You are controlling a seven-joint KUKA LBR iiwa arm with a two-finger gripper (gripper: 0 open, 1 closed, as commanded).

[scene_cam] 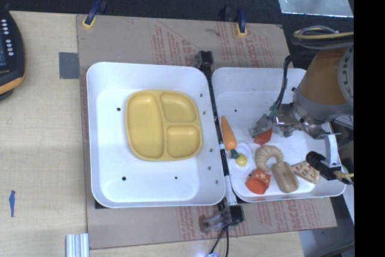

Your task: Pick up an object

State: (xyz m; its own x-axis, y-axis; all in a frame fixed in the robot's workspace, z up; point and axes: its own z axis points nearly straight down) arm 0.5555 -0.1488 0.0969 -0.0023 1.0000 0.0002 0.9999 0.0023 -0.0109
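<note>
Two white bins sat side by side on the table (pixel 42 129). The left bin (pixel 102 129) held one yellow divided plate (pixel 162 124). Beside it, the right bin (pixel 246 84) held about seven small food toys, among them one carrot (pixel 228 133) by the shared wall. The claw (pixel 264 126) hung over a red piece (pixel 263 136); whether it was apart or together I couldn't tell. The cardboard's red printing was unreadable.

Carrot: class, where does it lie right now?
The carrot lies in the right bin, against its left wall beside the divide between bins, pointing up the view, just above a small yellow piece.
</note>
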